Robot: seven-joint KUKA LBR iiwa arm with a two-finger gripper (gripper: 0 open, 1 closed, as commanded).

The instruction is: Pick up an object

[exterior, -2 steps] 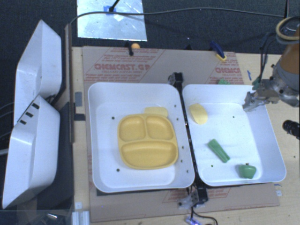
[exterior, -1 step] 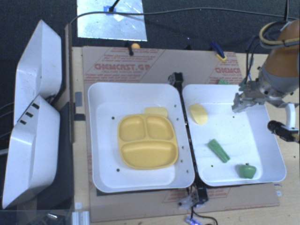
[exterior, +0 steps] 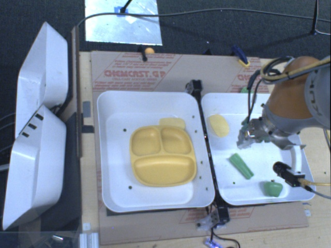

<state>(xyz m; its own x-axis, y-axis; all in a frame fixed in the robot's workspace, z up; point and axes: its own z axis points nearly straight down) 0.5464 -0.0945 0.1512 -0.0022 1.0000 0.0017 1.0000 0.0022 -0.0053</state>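
Where tray (exterior: 163, 156) sits: left bin (exterior: 111, 149).

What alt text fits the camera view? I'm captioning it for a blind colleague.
A grey arm's gripper hangs over the right bin, which holds a yellow piece, a green stick and a green lump. The left bin holds a yellow divided tray.

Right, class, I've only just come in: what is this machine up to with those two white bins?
A grey and orange robot arm reaches in over the right bin, trying to pick something up. Its gripper hangs above the bin floor between a pale yellow piece and a green stick; nothing can be seen in it. A smaller green piece lies near the bin's front corner. The left bin holds a yellow divided tray.
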